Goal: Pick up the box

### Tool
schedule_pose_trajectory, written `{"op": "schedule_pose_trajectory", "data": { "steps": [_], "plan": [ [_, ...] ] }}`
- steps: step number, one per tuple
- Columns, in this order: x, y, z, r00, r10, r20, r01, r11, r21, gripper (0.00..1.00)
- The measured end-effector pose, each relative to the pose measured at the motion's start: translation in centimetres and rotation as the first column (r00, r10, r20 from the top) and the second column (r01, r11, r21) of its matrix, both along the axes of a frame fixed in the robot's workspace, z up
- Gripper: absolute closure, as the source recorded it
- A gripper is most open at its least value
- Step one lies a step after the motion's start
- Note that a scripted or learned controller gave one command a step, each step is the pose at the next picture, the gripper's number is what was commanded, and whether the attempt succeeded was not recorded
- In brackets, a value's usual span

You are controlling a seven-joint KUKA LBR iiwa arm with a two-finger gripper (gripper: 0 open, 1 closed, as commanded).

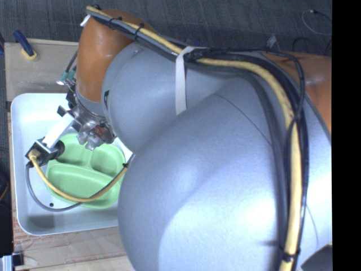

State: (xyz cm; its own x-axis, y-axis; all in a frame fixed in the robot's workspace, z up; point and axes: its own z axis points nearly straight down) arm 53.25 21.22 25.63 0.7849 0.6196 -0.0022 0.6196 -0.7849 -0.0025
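A pale green, box-like container [84,176] with shallow compartments lies in the left white bin [31,109], towards its right side. My gripper [92,133] hangs at the container's far edge, below the orange band [96,49] of the wrist. It is very close to the container or touching it; I cannot tell which. A white strip [56,131] and a black fitting [40,149] stick out to the gripper's left. The arm hides the container's right part.
The grey arm [225,168] covers the view's middle and right, with the second bin behind it. A yellow and black cable [67,195] loops over the green container. A blue and yellow tool [23,43] lies on the bench at the far left.
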Motion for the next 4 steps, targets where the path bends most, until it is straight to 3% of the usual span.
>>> {"op": "schedule_pose_trajectory", "data": {
  "steps": [1,2,3,4],
  "plan": [
    [-5.5,-1.8,-7.4,0.999,-0.034,-0.005,0.034,0.999,-0.001,1.00],
    [4.5,-0.2,7.8,0.985,-0.175,0.005,0.175,0.985,0.001,1.00],
    [-2.7,0.5,-4.8,0.981,-0.194,-0.002,0.194,0.981,-0.004,1.00],
    [-5.8,-3.0,-16.6,0.968,-0.251,-0.005,0.251,0.968,0.000,1.00]
  ]
}}
